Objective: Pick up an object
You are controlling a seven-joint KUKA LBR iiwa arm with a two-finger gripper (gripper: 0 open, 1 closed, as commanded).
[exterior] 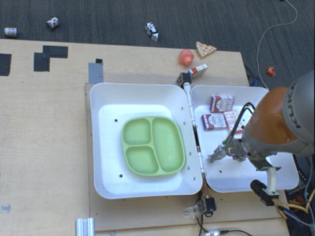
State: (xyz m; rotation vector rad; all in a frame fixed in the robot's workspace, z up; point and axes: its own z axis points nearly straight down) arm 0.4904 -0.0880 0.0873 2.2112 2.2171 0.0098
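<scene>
Three small red-and-white cartons lie in the right bin [283, 178]: one at the back [221, 103] and two side by side in front of it [214, 121] [230, 119]. My gripper [214, 157] reaches in from the right and hangs low over the bin's bare white floor, just in front of the cartons and near the bin's left wall. Nothing shows at its tip. The grey and orange wrist hides the bin's right middle.
The left bin [106, 146] holds a green divided plate [153, 145]. Behind the bins on the bench lie a red ball [186, 57], a toy pizza slice [205, 48] and a small red-and-white tube [198, 70]. A black cable loops over the cartons.
</scene>
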